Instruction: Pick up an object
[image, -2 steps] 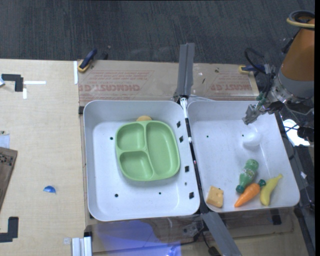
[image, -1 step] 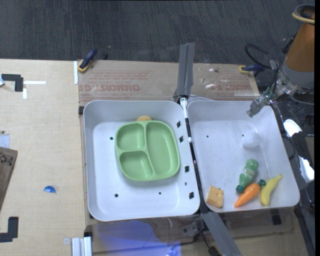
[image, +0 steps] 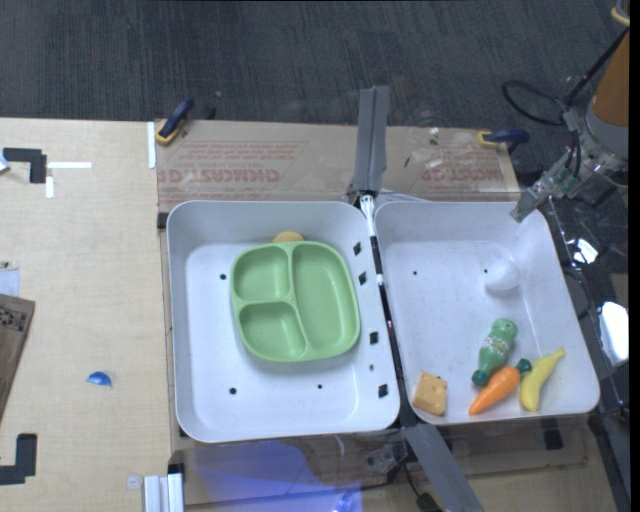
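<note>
The right bin (image: 440, 250) holds several toys near its front right corner: a green bottle (image: 496, 345), an orange carrot (image: 494, 390), a yellow banana (image: 539, 377) and a tan bread piece (image: 431, 394). A white rounded object (image: 502, 275) lies further back in that bin. My gripper (image: 540, 195) hangs at the bin's back right corner, above the rim and well away from the toys. Nothing shows in its grasp.
The left bin (image: 200, 330) bears a green divided plate (image: 296, 300) with a small yellow object (image: 288, 238) peeking out behind it. A grey divider bar (image: 372, 140) stands at the back between the bins. Cables (image: 540, 100) lie at the far right.
</note>
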